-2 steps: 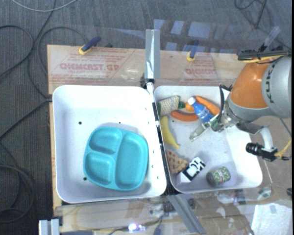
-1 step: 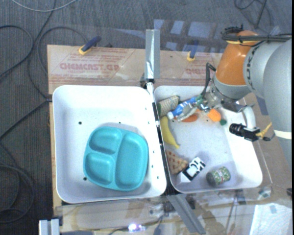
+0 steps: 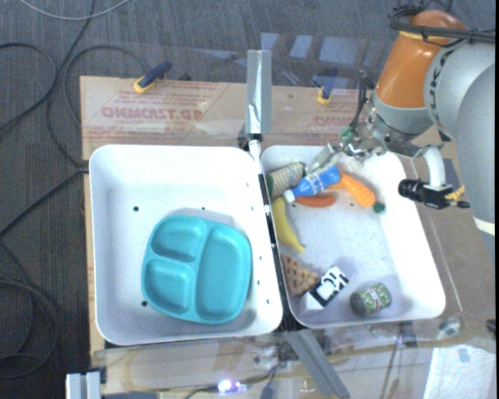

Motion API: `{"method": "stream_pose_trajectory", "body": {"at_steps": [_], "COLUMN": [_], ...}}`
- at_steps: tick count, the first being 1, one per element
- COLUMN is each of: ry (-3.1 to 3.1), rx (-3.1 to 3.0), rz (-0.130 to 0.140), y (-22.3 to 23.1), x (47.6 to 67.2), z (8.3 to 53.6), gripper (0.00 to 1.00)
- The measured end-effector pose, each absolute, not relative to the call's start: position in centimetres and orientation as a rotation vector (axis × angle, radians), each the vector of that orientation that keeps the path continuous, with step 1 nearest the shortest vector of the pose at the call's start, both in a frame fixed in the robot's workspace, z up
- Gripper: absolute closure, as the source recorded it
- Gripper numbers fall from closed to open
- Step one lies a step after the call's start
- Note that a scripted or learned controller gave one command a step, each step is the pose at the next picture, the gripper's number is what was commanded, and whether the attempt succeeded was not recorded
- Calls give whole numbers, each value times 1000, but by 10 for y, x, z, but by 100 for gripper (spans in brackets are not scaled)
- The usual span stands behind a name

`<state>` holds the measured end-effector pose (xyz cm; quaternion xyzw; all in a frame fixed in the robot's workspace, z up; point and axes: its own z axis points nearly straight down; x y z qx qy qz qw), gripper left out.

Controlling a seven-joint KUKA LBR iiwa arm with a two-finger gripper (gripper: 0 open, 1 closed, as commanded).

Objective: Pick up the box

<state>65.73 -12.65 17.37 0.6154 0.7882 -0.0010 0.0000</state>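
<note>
You see two white bins side by side on the bench. The left bin (image 3: 116, 223) holds a teal divided plate (image 3: 198, 270). In the right bin (image 3: 416, 256) you find a yellow banana (image 3: 286, 227), a blue bottle (image 3: 313, 184), an orange carrot (image 3: 358, 191), a waffle piece (image 3: 297, 274), a small black and white box (image 3: 329, 287) near the front wall, and a round can (image 3: 371, 298) just beside it. The gripper (image 3: 353, 146) hangs over the back of the right bin, close above the bottle.
</note>
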Motion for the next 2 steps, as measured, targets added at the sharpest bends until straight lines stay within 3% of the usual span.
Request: {"method": "stream_pose_trajectory", "body": {"at_steps": [1,2], "ry": [2505,2452], "rx": [1895,1962], "rz": [2,-4], "y": [-121,-133], "x": [587,663], "z": [91,137], "gripper": [0,0]}}
